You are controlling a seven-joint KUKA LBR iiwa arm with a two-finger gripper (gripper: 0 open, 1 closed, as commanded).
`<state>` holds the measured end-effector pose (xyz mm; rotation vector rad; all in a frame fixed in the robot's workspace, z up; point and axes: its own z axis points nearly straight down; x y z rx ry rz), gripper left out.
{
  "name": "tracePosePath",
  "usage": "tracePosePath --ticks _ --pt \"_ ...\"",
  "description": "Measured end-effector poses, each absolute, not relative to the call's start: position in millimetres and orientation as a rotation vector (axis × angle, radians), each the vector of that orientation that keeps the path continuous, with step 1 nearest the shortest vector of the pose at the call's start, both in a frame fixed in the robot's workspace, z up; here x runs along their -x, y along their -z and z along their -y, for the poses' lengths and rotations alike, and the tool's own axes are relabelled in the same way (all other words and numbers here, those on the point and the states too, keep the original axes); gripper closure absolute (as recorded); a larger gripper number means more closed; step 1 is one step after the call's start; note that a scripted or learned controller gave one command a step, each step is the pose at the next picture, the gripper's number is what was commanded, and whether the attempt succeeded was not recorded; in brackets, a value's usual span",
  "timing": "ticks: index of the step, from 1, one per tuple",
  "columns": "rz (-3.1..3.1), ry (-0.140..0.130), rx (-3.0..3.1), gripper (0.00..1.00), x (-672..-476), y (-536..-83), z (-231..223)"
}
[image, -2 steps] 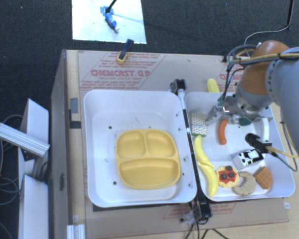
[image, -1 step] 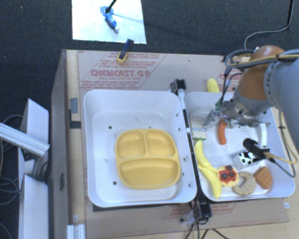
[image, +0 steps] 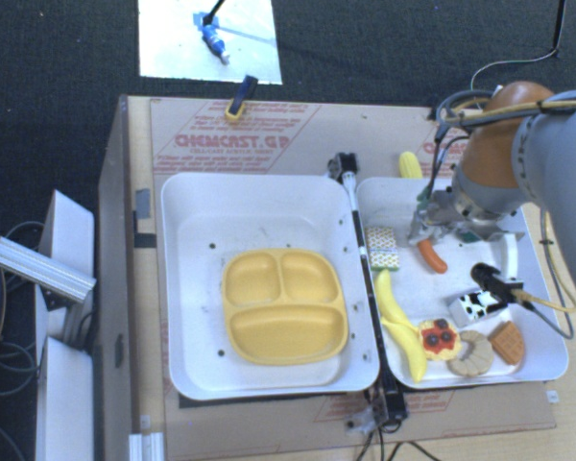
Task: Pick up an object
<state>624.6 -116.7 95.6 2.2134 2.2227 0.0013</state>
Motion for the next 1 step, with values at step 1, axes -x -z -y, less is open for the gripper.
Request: tracePosePath --ticks 1 --pt "-2.225 -0.006 -2.215 1.0 -603.4 -185.5 33.6"
